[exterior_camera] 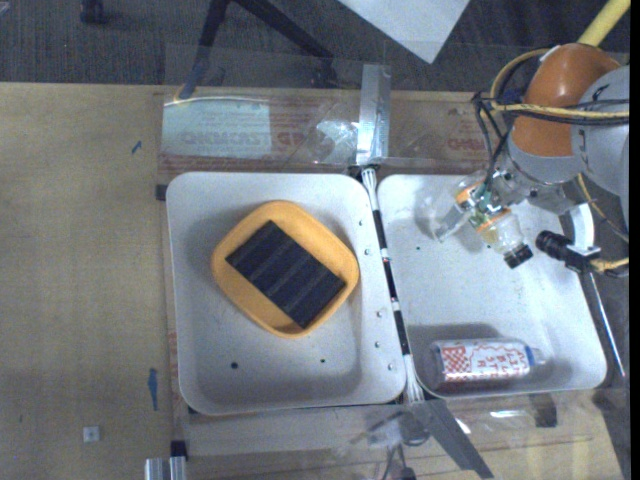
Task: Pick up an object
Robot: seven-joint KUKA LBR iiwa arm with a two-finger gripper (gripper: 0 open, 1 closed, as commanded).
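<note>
Pincer (pixel 478 211) over right bin (pixel 560 358), grip state unclear. Wooden desk (pixel 70 268) to its left; office chair base (pixel 215 8) on dark floor beyond.

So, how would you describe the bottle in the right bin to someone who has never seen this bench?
Look at the right bin, near its front edge. The bottle lies there on its side, with a red and white patterned label. It alone lies on that bin's floor.

A yellow rounded tray with a dark ribbed panel (pixel 285 268) lies in the left white bin (pixel 200 368); a red-patterned tube (pixel 485 359) lies in the right white bin (pixel 560 318).
</note>
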